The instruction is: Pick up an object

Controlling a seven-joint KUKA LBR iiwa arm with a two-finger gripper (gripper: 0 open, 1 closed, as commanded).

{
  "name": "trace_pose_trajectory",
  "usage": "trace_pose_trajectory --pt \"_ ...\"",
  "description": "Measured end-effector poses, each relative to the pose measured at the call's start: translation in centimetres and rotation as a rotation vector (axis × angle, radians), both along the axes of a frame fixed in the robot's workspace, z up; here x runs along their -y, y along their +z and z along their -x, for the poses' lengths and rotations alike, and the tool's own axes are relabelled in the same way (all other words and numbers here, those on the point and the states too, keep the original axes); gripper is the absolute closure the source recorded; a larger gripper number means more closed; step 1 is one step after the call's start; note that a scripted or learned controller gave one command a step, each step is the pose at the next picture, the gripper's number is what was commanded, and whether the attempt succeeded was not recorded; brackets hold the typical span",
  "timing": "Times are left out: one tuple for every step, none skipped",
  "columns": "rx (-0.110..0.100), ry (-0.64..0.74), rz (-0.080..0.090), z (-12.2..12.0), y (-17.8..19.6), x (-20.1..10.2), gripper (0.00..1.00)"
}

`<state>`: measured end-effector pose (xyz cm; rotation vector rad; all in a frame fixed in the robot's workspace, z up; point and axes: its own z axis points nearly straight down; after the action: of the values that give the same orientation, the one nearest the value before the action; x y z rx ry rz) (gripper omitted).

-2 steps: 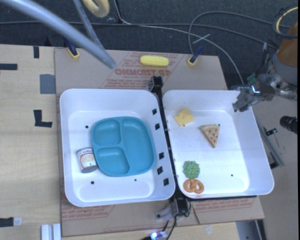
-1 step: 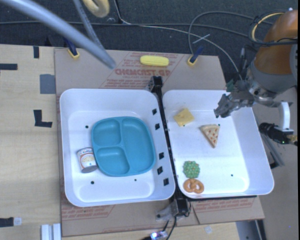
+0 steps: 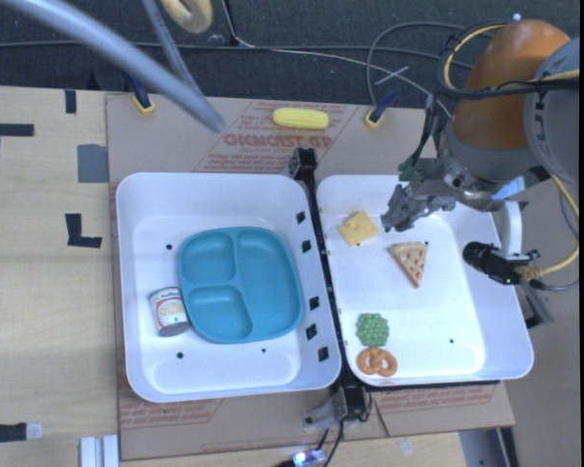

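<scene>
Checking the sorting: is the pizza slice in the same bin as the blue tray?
No, the pizza slice lies in the right bin; the blue tray sits in the left bin.

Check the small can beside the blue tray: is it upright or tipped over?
Tipped over. The can lies on its side in the left bin, label showing along its length, against the blue tray.

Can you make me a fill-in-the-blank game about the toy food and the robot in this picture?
1. The blue tray lies in the ____ bin.
2. The pizza slice lies in the ____ bin.
3. The pretzel sits just below the green ____.
4. The gripper is right beside the yellow ____.

Missing words: left, right, broccoli, cheese.
</scene>
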<state>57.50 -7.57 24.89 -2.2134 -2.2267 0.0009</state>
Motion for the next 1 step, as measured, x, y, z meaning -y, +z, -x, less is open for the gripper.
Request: trace_pose_trajectory --pt "0.000 0.000 0.000 0.72 0.38 -4.98 1.00"
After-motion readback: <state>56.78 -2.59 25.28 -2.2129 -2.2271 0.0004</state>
